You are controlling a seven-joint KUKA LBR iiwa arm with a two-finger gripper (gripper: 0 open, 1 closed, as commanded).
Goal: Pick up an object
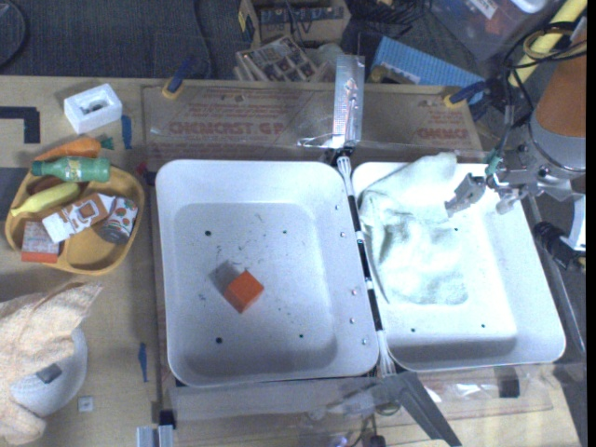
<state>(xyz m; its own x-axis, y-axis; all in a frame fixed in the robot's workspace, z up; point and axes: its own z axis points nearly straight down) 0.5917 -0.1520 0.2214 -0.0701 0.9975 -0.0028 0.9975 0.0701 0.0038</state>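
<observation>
The arm (563, 110) enters from the upper right, its orange band showing above a grey wrist. It leans leftward, carrying the hand (482, 194) low at the right side of the view. Two pale fingers (460, 196) angle down and left, set a little apart with a gap between them.

A block (245, 291) lies in the left bin (186, 203). To that bin's right, the other bin (531, 305) holds a cloth (410, 222); a bowl (93, 259) sits left.
</observation>
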